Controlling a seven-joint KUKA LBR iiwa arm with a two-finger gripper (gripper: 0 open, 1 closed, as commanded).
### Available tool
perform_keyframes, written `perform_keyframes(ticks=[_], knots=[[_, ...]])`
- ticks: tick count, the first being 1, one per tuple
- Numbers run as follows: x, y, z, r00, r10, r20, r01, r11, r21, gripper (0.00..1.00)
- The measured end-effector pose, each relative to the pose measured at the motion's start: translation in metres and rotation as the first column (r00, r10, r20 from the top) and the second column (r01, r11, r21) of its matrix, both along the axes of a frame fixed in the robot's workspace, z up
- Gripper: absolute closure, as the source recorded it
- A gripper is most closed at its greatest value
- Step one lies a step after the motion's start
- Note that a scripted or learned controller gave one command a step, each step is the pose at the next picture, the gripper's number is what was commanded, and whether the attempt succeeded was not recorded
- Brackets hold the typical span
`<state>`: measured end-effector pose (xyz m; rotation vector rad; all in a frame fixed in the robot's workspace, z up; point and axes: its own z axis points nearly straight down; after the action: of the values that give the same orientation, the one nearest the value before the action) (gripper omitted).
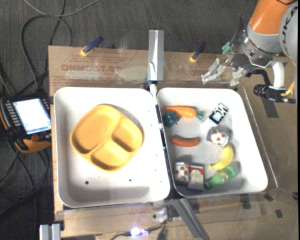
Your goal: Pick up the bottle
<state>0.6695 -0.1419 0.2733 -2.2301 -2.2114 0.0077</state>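
Above the far right corner of the right bin [255,134], the claw [224,73] hangs off the grey arm with the orange band [270,11]. Its two pale fingers [211,74] stand apart, nothing between them. It sits over the cardboard-covered desk [110,66], just outside the bin rim.

Bottle [222,176]: green, lying on its side at the near right of the right bin, touching the banana [224,158] just behind it. Well apart from the claw.

Same bin, other contents: carrot [181,112] at the far left, sausage [186,141] below it, a black-and-white item [219,113] at far right, a white cup with red spots [217,137], and two small cans or cartons [189,174] beside the bottle.

Left bin [65,184]: yellow divided tray [107,136], centred.
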Motion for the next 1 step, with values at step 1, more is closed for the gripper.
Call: perform_keyframes(ticks=[1], knots=[[-0.0230,-0.0139,0.0038,1.000,-0.002,-0.001,0.002,1.000,-0.001,0.00]])
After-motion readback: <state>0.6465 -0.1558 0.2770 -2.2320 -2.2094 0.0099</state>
